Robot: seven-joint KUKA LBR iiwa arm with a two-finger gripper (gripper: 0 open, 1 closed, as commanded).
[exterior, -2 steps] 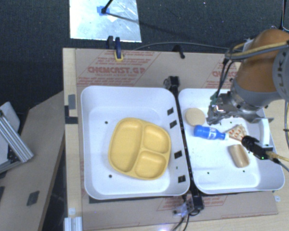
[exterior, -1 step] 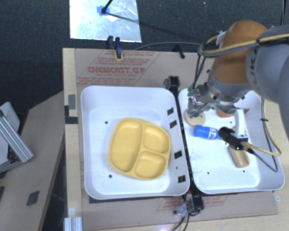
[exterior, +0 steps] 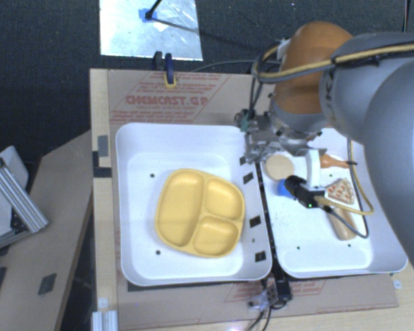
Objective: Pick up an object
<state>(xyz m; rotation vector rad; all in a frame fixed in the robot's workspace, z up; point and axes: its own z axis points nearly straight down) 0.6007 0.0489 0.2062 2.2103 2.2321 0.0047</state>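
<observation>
My gripper [exterior: 264, 145] hangs over the back left corner of the right bin [exterior: 317, 257], close to the divider between the bins, under the orange-banded wrist. Just in front of it lies a round tan disc [exterior: 279, 166], and a small blue object [exterior: 283, 187] lies a little nearer. Further right lie a toy pizza slice [exterior: 342, 190], a wooden stick [exterior: 342, 224] and an orange-handled piece [exterior: 333, 161]. I see nothing held. The arm hides the bin's back right part.
The left bin [exterior: 134, 185] holds a yellow divided plate [exterior: 200, 212] in its middle. Dark clips [exterior: 253, 220] sit along the wall between the bins. A clamp [exterior: 169, 69] stands on the board behind the bins.
</observation>
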